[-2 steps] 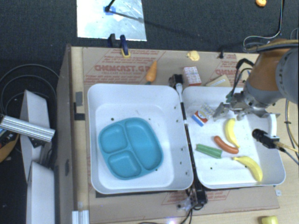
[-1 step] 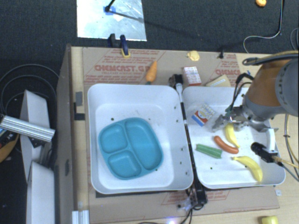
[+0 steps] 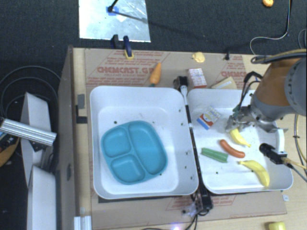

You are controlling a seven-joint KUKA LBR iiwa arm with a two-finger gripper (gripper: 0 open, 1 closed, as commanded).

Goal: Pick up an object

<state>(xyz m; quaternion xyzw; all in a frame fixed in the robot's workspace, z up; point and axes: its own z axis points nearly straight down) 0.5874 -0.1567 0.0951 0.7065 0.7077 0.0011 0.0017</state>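
The right bin point(image 3: 283, 178) holds several toy foods. A small yellow banana point(image 3: 239, 138) lies near the middle, with a red sausage point(image 3: 232, 148) just below it and a green vegetable point(image 3: 214, 155) to the left. A larger banana point(image 3: 258, 171) rests near the front right. A small white carton point(image 3: 207, 118) with blue and red print lies at the upper left. My gripper point(image 3: 236, 122) hangs low over the bin, directly above the small banana's upper end. The wrist hides whether it touches the banana.
The left bin point(image 3: 103, 102) holds a blue divided plate point(image 3: 134, 151). Behind the bins on the cardboard lie a carrot point(image 3: 155, 74), a small box point(image 3: 197, 77), a pale wedge point(image 3: 225, 84) and a yellow lump point(image 3: 198, 57). A black part point(image 3: 271, 153) juts from the arm over the right bin.
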